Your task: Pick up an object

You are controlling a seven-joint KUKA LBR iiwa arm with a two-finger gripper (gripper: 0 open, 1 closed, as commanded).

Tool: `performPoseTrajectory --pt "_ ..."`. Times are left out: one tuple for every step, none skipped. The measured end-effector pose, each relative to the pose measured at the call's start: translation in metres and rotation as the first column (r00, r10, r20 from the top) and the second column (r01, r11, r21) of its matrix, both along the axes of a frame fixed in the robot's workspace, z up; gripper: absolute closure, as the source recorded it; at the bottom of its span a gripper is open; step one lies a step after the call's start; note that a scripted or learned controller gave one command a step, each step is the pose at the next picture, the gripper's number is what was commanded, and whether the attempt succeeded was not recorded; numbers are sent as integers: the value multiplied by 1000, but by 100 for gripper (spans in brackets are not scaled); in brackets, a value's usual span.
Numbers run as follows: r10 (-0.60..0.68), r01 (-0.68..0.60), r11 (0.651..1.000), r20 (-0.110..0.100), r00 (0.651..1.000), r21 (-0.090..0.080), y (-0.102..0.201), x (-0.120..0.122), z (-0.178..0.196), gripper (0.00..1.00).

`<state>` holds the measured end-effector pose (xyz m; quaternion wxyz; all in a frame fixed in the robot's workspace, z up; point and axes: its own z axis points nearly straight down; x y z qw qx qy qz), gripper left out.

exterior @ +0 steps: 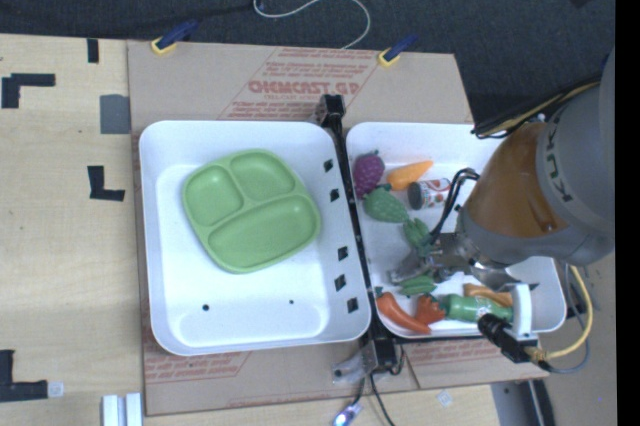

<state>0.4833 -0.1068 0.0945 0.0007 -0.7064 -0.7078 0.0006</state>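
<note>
The hand sits low in the right bin, among a crowd of toy food. Its dark fingers are seen from above against green pieces, and I cannot tell how far apart they stand, nor whether anything lies between them.

Judgement on the step in hand: this reads as the descent or closing stage of a grasp. To do it well, the hand should settle on one piece only, centred over it and clear of the neighbours, and close fully before any lift. The crowding makes a pinch on two items, or a slip, the main risk.

The likeliest target is the green leafy piece just beneath the hand, small, irregular and matt. Touching or just beside it lie a red pepper and a green bottle-shaped piece. Further up the bin are a green vegetable, a purple grape cluster and an orange carrot.

The left bin holds a green divided plate, well apart from the hand. Both bins rest on cardboard over the tabletop.
</note>
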Motion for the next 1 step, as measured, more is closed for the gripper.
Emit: performPoseTrajectory --pt "9 -9 1000 13 1000 1 62 62 96 100"
